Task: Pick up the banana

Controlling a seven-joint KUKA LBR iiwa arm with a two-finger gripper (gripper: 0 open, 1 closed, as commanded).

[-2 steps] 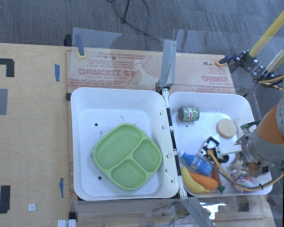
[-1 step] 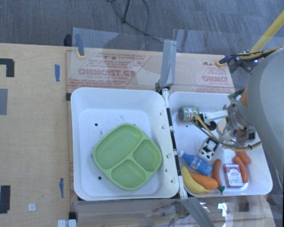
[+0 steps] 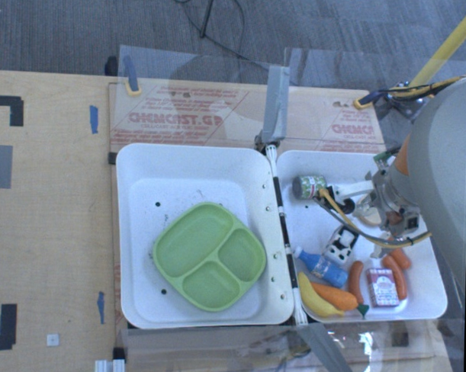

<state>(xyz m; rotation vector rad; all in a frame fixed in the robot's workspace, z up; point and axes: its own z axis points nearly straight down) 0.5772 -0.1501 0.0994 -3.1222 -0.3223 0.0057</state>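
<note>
From my seat, the banana [image 3: 311,296] lies at the near left corner of the right bin [image 3: 435,299], tight against the wall that divides the two bins, and partly buried: a carrot [image 3: 337,295] lies across its near end and a blue bottle [image 3: 322,265] sits just beside its upper end, so I judge that only its left flank is free to grip. The rest of that bin is crowded, I think simply from things being tipped in together: a small can [image 3: 309,186] near the far left corner, a black-and-white toy [image 3: 341,245] in the middle, a red packet [image 3: 382,288] and sausages [image 3: 399,265] toward the near right. The left bin [image 3: 133,216] carries a green divided plate [image 3: 209,255], lying flat in the middle and no part of this job. The arm [image 3: 448,151] comes in over the right edge of the right bin, its grey bulk covering the far right corner, wrist pitched down into the bin. The tool [image 3: 384,217] hangs above the middle right of the bin amid cables, well apart from the banana; I cannot tell how it stands or whether it has anything. I'd say the pick is not yet begun, and it must travel toward the near left corner.
</note>
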